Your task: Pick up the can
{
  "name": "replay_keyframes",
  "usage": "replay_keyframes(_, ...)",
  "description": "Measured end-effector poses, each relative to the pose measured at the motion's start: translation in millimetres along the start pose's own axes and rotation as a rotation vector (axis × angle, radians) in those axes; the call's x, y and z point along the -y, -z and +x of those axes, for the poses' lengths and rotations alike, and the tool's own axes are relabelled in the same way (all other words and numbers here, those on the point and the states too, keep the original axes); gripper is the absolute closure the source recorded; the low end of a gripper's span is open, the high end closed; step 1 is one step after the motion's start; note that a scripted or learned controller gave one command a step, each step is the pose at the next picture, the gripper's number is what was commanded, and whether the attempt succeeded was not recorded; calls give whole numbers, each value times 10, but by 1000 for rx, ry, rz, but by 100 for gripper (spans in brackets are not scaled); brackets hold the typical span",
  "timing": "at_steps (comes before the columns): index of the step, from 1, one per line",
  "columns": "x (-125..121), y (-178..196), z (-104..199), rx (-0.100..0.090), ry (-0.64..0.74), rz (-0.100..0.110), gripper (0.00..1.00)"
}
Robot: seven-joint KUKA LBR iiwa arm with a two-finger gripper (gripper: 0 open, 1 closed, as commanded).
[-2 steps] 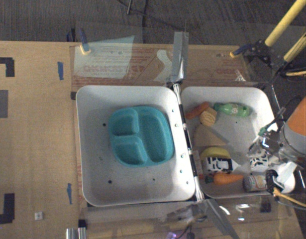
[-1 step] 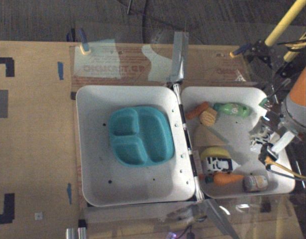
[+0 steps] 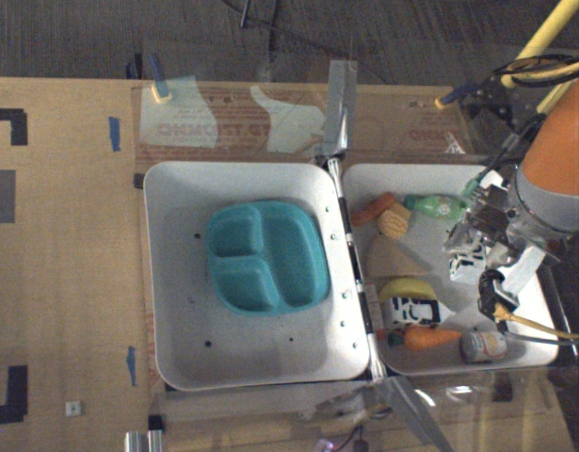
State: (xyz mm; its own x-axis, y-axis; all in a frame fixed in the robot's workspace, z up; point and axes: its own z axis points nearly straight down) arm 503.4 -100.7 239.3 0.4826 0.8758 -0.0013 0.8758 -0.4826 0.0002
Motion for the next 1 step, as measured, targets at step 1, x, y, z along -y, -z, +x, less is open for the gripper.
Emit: replay_keyframes(1,-388,252,512,1,-208,1,100)
